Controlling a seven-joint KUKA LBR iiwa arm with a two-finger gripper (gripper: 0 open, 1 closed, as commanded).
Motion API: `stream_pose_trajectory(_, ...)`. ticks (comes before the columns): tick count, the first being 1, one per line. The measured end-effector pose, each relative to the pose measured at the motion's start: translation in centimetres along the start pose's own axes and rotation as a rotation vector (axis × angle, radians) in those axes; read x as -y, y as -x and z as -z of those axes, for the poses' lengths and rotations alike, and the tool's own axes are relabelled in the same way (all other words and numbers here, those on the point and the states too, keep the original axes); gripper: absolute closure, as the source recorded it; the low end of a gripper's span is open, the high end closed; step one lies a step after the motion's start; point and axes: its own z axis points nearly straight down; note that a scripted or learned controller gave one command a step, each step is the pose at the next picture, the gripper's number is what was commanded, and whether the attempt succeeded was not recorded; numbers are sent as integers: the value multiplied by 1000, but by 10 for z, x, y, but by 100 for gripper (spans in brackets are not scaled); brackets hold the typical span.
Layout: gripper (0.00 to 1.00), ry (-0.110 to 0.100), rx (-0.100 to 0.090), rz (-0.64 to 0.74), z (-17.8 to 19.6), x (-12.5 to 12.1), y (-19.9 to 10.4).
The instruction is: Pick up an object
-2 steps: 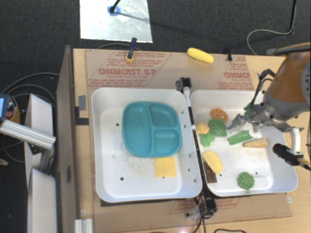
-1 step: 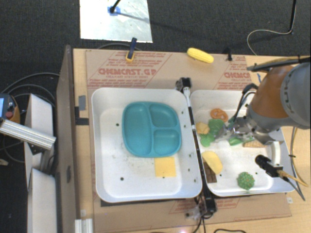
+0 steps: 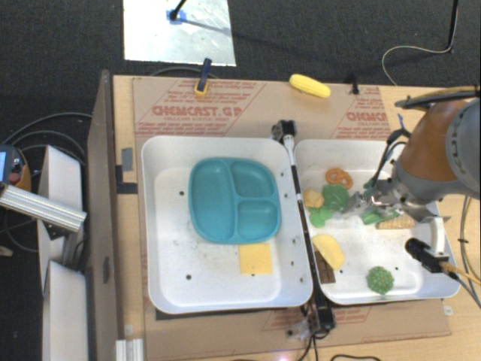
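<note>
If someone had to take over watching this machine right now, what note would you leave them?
Gripper: low in the right bin, beside the green leafy piece. I cannot tell whether it grips anything.
Right bin also holds: orange pretzel shape, yellow piece, green ball.
Left bin: teal divided plate and yellow square.
Done: the arm has reached into the pile.
Left: nothing is visibly lifted, so the grasp and lift are not yet confirmed.
</note>
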Motion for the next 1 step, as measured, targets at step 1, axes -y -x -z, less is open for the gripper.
stream_pose_trajectory(1, 0, 1, 1, 0, 0, 10, 19)
